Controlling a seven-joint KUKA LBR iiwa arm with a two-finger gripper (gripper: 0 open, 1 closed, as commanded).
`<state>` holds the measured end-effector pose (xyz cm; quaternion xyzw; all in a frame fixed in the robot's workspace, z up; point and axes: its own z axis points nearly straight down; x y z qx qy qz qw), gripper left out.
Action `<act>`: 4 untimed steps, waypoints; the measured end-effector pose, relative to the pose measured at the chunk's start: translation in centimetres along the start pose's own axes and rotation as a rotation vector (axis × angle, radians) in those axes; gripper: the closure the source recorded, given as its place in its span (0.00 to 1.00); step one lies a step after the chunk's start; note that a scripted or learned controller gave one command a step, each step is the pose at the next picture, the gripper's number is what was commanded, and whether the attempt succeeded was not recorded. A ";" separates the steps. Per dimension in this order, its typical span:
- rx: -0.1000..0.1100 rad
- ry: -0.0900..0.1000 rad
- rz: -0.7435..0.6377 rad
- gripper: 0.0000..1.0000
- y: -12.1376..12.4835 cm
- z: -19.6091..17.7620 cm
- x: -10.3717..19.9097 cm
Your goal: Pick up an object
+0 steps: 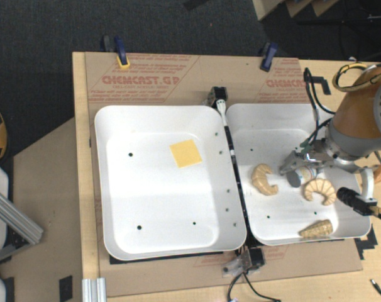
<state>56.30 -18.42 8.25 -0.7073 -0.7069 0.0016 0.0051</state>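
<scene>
From the camera above, the worktop (178,74) carries two white bins side by side. The left bin (153,225) holds a flat yellow square (186,153) near its middle. The right bin (272,121) holds three pastry-like pieces: a curled tan piece (264,179) toward the bin's left, a croissant (320,190) further right, and a small ridged piece (316,229) against the near wall.

The gripper (295,170) sits low in the right bin, between the curled tan piece and the croissant, close to both. Nothing shows between its fingers, and from this angle I cannot tell whether they are spread or pressed together.

To do the pick well, I judge the gripper should settle on one piece, not the gap between two. The croissant lies just beside the tip and looks the easiest target; centring over its thick middle and closing across the narrow width should give a firmer hold than catching a tapered end. Going down straight would avoid nudging the piece aside, and the curled piece nearby could be bumped if the approach drifts left.

The arm (357,121) comes in from the right edge, its orange band above the wrist, leaning down and leftward into the bin, with black cables looping over its back.
</scene>
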 end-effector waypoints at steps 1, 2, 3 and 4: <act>-0.004 -0.001 -0.002 0.00 -4.7 -0.2 5.0; -0.014 -0.007 -0.002 0.00 -1.5 -0.2 5.6; -0.016 -0.007 -0.001 1.00 -1.5 -1.3 5.6; -0.022 -0.005 -0.009 1.00 3.2 -10.8 12.1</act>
